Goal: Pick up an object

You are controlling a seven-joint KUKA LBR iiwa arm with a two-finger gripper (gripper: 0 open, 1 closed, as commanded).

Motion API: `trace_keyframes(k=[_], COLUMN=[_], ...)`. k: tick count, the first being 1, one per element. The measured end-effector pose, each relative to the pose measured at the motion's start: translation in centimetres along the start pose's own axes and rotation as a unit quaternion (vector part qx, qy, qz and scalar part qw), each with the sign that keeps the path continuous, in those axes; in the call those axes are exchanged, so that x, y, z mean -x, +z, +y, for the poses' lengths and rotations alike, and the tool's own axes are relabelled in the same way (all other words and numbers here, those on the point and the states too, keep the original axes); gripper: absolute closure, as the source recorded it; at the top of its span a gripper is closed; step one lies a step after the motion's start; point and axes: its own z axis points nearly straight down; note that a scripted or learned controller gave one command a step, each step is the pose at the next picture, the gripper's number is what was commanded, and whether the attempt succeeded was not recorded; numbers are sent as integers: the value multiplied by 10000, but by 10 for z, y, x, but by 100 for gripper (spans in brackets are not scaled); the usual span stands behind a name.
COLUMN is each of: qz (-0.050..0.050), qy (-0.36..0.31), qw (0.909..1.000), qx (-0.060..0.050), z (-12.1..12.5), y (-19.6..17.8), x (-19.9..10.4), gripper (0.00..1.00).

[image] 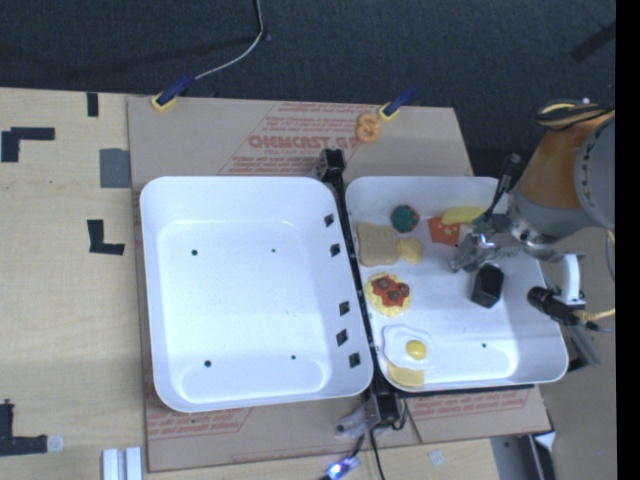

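The grey arm [575,183] with its orange band comes in from the right side and bends down over the right bin [520,363]. Its gripper [487,280] hangs low over the white floor of that bin, near the middle of its right half, and looks like a small dark block at the end of shiny metal parts. I cannot tell whether it is clenched or let go, and nothing can be seen in its grasp. All the toy foods lie in the right bin too. A red and yellow toy [452,224] sits just beside the gripper, up toward the back wall of the bin. A green ball [404,217] is farther from the gripper, near the back. A tan slice of bread [377,244] lies next to the wall that the two bins share, with a small yellow piece [410,251] touching its side. A little pizza [389,292] with red spots is near the bread, closer to the front. A fried egg [410,347] sits by the front wall of the right bin, touching a yellow wedge [405,374] at the rim. The left bin [160,203] stands right against the right bin. Both bins rest on a brown cardboard sheet [290,138] with red letters, and a small orange thing [368,126] lies on it behind the right bin. Behind the cardboard is dark carpet [400,28] with a thin cable [250,43] on it.
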Motion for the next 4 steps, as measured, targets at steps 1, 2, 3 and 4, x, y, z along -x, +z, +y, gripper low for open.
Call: trace_keyframes(k=[1, 2, 3, 4], qz=[3, -3, 32, 0], qy=[-17, -12, -19, 0], qw=[10000, 10000, 9998, 9998], qx=[16, 19, -187, -175], z=[24, 20, 48, 48], y=[-6, 0, 4, 4], x=[-1, -1, 2, -3], gripper=[100, 100, 100, 100])
